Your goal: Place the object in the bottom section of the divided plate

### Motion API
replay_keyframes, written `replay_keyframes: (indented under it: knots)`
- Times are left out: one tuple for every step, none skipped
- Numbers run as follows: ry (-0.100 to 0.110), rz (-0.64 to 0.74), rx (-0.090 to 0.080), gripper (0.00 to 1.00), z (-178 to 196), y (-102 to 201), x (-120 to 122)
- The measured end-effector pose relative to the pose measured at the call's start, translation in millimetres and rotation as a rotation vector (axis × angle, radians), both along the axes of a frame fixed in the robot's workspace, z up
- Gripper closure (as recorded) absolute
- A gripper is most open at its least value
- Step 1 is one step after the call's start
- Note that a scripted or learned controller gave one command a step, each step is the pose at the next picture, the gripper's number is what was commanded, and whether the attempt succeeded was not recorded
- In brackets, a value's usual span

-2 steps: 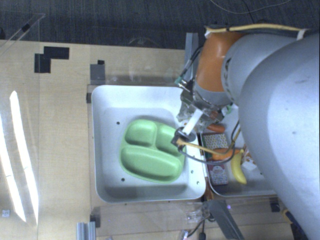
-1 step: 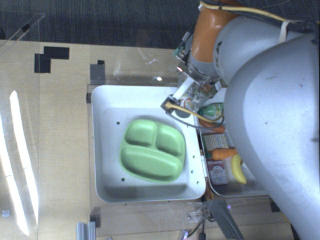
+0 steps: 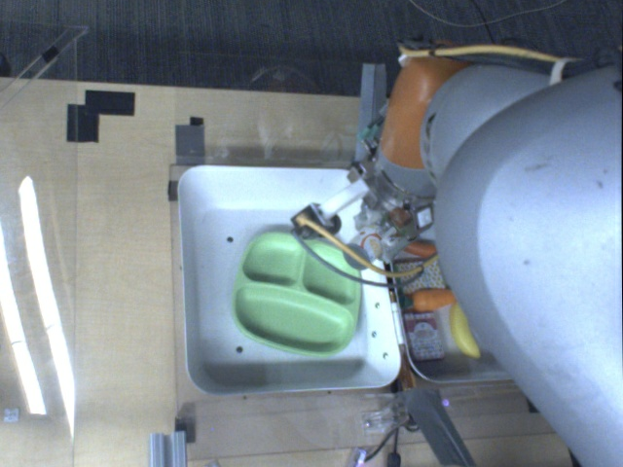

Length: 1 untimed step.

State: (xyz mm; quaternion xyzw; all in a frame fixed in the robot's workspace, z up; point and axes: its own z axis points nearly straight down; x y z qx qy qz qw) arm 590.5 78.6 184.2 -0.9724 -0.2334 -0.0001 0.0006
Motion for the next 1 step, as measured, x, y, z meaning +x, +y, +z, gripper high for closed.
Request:
replay_keyframes:
  knots:
    - [-0.002,0.271,0.001,1.0,26.0,52.9,-31.8]
